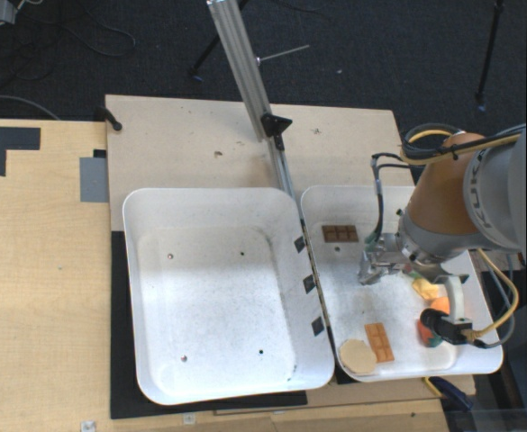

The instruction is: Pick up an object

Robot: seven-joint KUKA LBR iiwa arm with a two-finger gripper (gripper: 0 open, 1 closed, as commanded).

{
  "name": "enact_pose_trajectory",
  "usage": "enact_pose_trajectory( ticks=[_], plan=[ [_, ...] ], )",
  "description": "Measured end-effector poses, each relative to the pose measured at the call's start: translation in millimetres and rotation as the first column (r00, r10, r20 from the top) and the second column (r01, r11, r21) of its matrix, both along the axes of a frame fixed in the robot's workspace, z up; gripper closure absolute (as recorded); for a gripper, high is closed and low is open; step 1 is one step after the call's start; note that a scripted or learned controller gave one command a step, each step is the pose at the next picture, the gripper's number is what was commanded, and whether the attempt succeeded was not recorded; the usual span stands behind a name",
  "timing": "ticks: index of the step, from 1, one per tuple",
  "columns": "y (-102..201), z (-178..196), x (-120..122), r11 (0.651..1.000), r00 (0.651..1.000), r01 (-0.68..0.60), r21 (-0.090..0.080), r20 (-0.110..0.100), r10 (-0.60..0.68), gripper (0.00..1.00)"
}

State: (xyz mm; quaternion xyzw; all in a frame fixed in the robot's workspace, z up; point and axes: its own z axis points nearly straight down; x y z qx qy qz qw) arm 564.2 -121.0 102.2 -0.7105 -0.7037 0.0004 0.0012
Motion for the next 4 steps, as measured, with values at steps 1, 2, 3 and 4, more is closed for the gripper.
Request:
enact_pose_trajectory(
  ticks=[1,2,3,4],
  plan=[
    [-6.9,43.8,-2.0,1.0,1.0,0.0,-0.002,0.004,0.0,1.0],
    [-12.3,104.8,4.5,1.0,1.0,-0.009,-0.002,0.007,0.009,1.0],
    [-13.7,121.5,4.6,1.0,1.0,-0.01,-0.001,0.002,0.01,1.0],
    [32.6,118.7,2.1,1.0,1.0,-0.012,0.002,-0.002,0.012,1.0]
  ],
)
